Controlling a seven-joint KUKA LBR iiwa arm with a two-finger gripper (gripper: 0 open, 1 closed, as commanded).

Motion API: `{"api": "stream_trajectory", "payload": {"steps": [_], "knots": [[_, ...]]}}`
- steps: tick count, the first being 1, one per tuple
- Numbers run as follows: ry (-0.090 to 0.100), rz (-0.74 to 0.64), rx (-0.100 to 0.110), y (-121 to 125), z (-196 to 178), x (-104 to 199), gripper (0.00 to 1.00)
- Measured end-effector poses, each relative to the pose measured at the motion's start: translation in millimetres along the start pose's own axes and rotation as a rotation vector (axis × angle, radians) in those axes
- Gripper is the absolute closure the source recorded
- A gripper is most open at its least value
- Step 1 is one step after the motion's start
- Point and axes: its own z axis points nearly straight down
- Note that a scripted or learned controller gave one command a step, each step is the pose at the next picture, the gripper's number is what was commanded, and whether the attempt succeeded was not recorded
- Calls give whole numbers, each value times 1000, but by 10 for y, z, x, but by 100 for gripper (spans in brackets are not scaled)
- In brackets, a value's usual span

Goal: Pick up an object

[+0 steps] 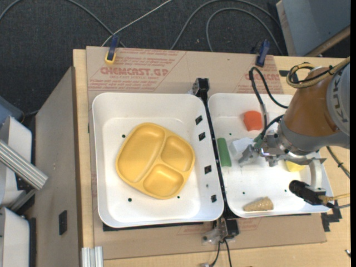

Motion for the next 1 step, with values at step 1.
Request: {"api": "stream_trajectory", "payload": {"steps": [1], "knots": [[-1, 1, -5, 8, -135, 0, 100]]}}
